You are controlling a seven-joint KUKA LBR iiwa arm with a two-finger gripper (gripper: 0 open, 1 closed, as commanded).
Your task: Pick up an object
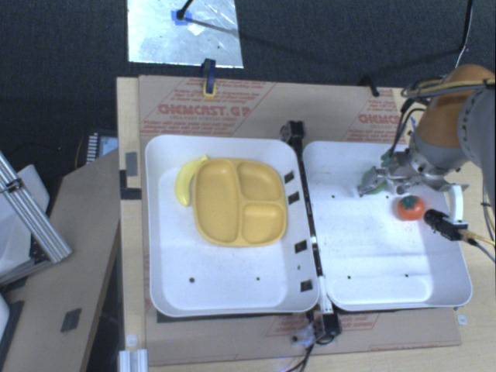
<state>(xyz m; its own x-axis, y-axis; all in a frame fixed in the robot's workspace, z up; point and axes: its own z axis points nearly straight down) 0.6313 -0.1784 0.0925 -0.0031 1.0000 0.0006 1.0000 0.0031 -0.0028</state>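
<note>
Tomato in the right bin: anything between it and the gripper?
Nothing visible. The gripper sits over the upper part of the right bin, and the tomato lies just below and to the right of it on the bin floor, apart from it. The yellow tray and banana are in the left bin.

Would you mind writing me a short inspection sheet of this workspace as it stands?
Surface: two white bins, left bin and right bin, on a cardboard-covered bench.
Job's things: tomato in the right bin; yellow divided tray in the left bin, banana against its left edge.
Clutter: nothing seen.
Grippers: gripper low over the right bin, left of the tomato; finger state unclear.
Cables: black cables along the arm; another across the foil sheet.
Surroundings: dark floor, aluminium frame at left.
</note>
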